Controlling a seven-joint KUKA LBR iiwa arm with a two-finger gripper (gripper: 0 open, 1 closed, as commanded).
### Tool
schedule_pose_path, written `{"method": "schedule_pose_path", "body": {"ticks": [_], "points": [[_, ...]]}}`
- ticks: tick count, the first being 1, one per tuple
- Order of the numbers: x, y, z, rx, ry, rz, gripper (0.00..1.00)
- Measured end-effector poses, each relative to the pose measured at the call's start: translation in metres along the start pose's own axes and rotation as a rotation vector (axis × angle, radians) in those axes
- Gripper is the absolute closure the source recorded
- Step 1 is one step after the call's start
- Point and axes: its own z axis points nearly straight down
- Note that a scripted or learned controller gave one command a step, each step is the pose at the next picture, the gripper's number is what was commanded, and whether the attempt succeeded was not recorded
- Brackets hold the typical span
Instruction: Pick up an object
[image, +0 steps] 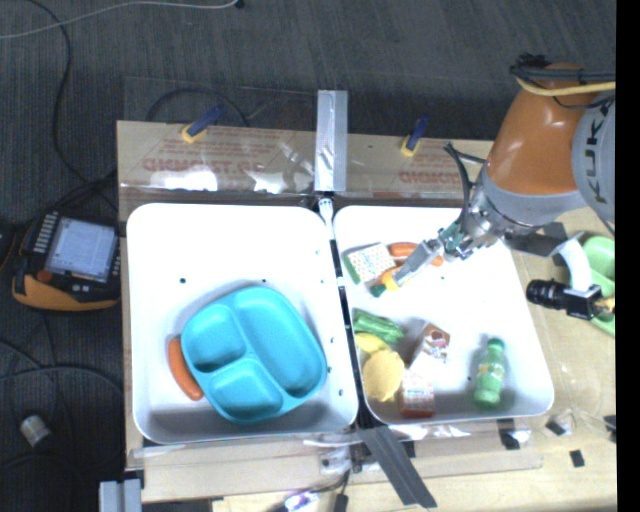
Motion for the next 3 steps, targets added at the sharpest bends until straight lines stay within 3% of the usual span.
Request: {"method": "schedule_pose_path", "body": {"ticks": [1, 2, 3], "points": [[-0.046, 0.016, 0.126, 0.003, -0.001, 0.077, 0.0], [-0.047, 0.042, 0.146, -0.005, -0.003, 0.248, 0.0], [-0.046, 0.044, 0.135, -0.009, -0.003, 0.248, 1.0]]}}
